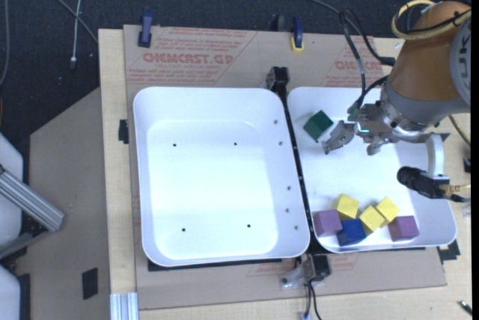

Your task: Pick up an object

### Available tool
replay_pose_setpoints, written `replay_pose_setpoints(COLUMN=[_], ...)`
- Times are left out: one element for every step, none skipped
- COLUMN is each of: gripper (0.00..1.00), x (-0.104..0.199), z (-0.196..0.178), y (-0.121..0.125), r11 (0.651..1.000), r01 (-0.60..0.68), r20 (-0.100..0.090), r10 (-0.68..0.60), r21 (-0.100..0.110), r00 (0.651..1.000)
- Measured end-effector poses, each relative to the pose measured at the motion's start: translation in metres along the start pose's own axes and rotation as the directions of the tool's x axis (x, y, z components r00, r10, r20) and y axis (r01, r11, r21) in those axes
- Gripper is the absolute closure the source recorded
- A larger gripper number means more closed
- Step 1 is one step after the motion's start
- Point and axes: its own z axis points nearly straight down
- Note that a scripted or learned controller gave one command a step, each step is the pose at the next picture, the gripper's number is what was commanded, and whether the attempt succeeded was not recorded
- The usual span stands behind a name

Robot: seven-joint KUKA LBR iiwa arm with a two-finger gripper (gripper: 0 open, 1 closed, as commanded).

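The tool (pixel 354 139) hangs over the upper part of the right bin (pixel 441 232), at about 1 o'clock from the middle of the worktop (pixel 112 161). Its two fingers are spread apart, one reaching toward 8 o'clock and the other toward 5 o'clock, and nothing sits between them. The left finger (pixel 335 139) is near the green block (pixel 319 124) but I cannot tell if it touches it.

The green block lies alone in the upper left part of the right bin, just beside the tool at its 10 o'clock side. It looks turned, with its corners pointing roughly to 12 and 6 o'clock; its shape is nearly square, so a long axis is hard to name.

At the bottom of the same bin lies a group of blocks close together: a purple block (pixel 327 221), a yellow block (pixel 347 205), a blue block (pixel 352 232), two more yellow ones (pixel 372 218) (pixel 388 208), and another purple block (pixel 404 226) at the 3 o'clock end

The left bin (pixel 150 184) stands beside the right one
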Motion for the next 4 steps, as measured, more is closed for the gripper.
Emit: replay_pose_setpoints(gripper=[0.00, 0.00, 0.00, 1.00], x=[-0.008, 0.007, 0.011, 0.011], z=[0.096, 0.107, 0.107, 0.097], y=[0.080, 0.117, 0.095, 0.095], r11=[1.000, 1.000, 1.000, 1.000], r01=[0.000, -0.001, -0.001, -0.001], r20=[-0.001, 0.002, 0.001, 0.000], r10=[0.000, 0.001, 0.001, 0.001], r21=[0.009, 0.001, 0.000, 0.001], r00=[1.000, 1.000, 1.000, 1.000])
